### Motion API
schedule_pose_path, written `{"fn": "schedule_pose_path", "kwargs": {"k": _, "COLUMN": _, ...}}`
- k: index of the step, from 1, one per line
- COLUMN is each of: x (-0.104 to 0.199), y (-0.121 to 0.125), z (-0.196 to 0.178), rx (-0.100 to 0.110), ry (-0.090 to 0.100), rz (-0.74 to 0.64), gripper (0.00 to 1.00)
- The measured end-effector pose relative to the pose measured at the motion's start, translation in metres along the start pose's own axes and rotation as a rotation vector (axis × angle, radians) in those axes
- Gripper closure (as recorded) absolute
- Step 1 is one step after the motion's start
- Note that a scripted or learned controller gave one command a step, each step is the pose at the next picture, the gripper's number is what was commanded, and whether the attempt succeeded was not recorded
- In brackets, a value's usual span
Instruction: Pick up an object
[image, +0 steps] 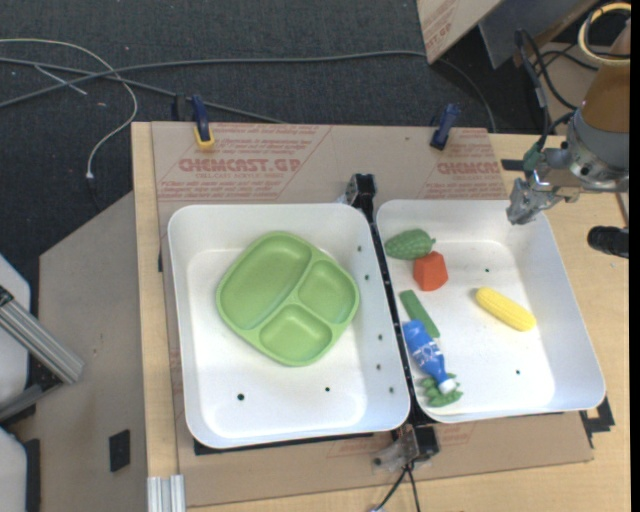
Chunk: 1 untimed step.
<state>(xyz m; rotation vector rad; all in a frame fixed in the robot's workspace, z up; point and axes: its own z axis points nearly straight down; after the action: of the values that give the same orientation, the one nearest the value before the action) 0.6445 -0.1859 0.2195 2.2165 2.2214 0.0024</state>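
I am at the beginning of the pick, as I judge it: nothing is between my fingers and no object is lifted. My gripper (522, 207) hangs over the far right corner of the right bin (560, 330), at about two o'clock from the middle of that bin. Whether it is spread or pressed together I cannot tell, because it is small and seen from above at a slant.

The things I could take all lie in the right bin. The yellow corn cob (505, 308) lies alone near the middle, at about six o'clock from my gripper and well apart from it. The red block (430, 271) and the green leafy toy (409, 243) touch each other at about nine o'clock from the bin's middle. The blue bottle (427, 355) and the green pod (420, 313) lie along the left wall.

The left bin (200, 390) bears a green divided plate (288, 297).

The next move, I think, asks me to travel inward over one object, probably the corn because it has free space around it, and then to descend.

My arm comes from the right, with the wrist pointing down.
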Motion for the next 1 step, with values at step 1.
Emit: {"fn": "schedule_pose_path", "kwargs": {"k": 1, "x": 0.0068, "y": -0.0001, "z": -0.0437, "rx": 0.002, "ry": 0.001, "rz": -0.001, "gripper": 1.00}}
